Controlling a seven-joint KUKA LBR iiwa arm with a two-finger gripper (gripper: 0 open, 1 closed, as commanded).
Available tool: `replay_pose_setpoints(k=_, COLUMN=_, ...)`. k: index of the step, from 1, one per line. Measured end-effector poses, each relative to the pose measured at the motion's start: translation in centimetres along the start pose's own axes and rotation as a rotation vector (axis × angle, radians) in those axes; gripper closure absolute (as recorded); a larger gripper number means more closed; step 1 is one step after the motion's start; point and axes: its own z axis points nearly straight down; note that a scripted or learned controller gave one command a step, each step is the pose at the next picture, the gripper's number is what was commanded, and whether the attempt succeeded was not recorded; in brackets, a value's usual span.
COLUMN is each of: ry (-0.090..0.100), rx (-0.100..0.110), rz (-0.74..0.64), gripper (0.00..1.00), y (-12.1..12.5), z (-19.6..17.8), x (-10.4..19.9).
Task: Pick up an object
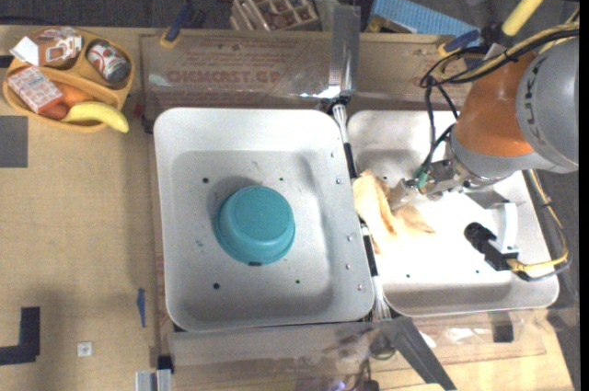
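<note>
A teal bowl (257, 224) lies upside down in the middle of the left bin (184, 141). A pale tan, floppy object (379, 206) rests against the left wall of the right bin (460, 274). My gripper (408, 188) is low in the right bin, right at the tan object's upper right edge. The grey and orange arm reaches in from the right above it. The wrist hides the contact point, so I cannot see whether anything is held.
A yellow tray (64, 90) with toy food and a banana sits on the bench at the far left. A cardboard wall (239, 72) runs behind the bins. Cables and clutter lie beyond it.
</note>
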Motion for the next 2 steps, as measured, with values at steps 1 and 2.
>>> replay_pose_setpoints(k=1, ry=-0.002, rx=-0.002, rz=-0.302, gripper=0.00, y=1.9, z=0.0, x=-0.1)
replay_pose_setpoints(k=2, ry=-0.002, rx=-0.006, rz=-0.298, gripper=1.00, y=2.0, z=-1.0, x=-0.2)
